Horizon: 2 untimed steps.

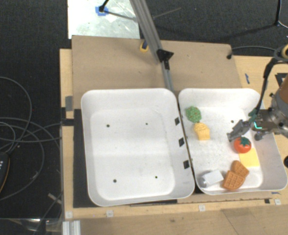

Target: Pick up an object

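The right bin holds several toy foods. A red tomato lies near its right side, resting against a flat yellow cheese slab. My gripper hangs just above the tomato, open, with one finger to the tomato's upper left and the other to its upper right; nothing is between them. A green broccoli piece and a yellow chunk lie at the bin's left. A brown waffle and a grey-white block sit by the front wall.
The left bin stands beside the right one, joined by dark clips along the shared wall. A grey pole slants over the bench behind the bins. Cables lie on the floor at the left.
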Tool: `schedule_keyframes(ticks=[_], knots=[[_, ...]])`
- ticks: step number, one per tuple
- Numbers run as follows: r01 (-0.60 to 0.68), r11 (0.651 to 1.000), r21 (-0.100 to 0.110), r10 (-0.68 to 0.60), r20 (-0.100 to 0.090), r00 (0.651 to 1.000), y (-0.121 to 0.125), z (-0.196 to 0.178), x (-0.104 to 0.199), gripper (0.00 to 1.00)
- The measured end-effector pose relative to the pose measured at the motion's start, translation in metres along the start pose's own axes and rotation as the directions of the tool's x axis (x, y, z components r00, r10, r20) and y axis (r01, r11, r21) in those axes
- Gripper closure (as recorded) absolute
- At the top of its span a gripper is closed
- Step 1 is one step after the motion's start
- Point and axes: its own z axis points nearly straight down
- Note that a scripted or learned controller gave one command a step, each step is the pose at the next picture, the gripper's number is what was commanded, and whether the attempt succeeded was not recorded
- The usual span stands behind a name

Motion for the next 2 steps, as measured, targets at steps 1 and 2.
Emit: schedule_keyframes(ticks=[1,2], knots=[[-0.002,1.0,-0.004,0.002,0.001,1.0,0.001,-0.002,0.0,0.0],[-0.004,1.0,0.004,0.004,-0.001,1.0,0.001,0.061,-0.001,0.0]])
